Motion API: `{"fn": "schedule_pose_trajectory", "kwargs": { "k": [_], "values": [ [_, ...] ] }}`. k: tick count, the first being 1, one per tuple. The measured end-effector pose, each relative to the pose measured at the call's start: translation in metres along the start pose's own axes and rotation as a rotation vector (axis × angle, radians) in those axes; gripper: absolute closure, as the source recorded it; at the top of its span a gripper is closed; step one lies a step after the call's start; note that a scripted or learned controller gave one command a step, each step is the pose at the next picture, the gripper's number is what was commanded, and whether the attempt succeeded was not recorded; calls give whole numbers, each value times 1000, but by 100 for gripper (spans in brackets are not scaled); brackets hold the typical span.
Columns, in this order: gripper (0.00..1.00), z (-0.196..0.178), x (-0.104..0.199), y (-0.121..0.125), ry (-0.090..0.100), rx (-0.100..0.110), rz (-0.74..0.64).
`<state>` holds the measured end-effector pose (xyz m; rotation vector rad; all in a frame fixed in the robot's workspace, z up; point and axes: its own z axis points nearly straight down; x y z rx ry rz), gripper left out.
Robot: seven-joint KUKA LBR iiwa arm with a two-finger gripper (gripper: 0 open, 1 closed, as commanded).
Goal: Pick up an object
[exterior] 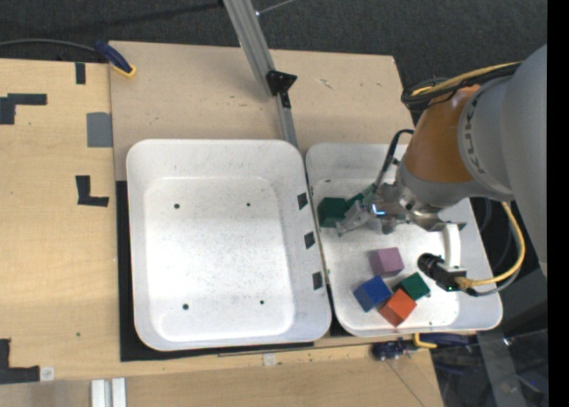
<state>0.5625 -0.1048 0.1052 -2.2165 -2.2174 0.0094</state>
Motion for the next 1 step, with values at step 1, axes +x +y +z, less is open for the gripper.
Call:
{"fn": "schedule_pose_trajectory", "kwargs": {
  "k": [1],
  "values": [
    [0,15,1,-1,0,-4,-1]
  ]
}}
